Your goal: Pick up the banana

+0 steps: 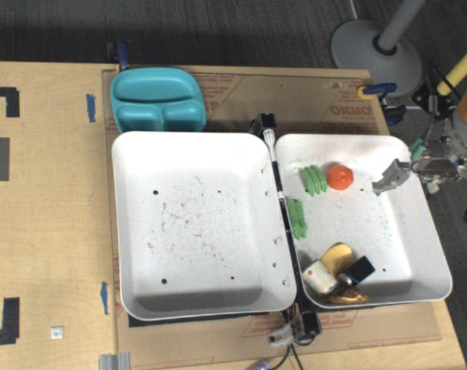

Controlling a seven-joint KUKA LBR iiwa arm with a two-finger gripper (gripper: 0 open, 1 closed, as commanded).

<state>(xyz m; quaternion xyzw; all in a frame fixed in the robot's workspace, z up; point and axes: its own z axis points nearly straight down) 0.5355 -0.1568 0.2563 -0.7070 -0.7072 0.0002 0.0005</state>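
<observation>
Gripper (393,176) sat at right bin's (395,149) far edge; jaw state unclear. Banana (337,259) lay toward near-left corner, w/ clutter.

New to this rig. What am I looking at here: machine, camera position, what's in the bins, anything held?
One fixed camera looks down at a slant on a bench with two white bins. The left bin and right bin sit side by side. A robot arm reaches in from the right; its gripper hangs over the right bin, with nothing visibly between its fingers. That bin holds two green pieces, an orange ball, and near the front a banana piled with a white item and a black one. A teal tray sits behind the left bin.
</observation>
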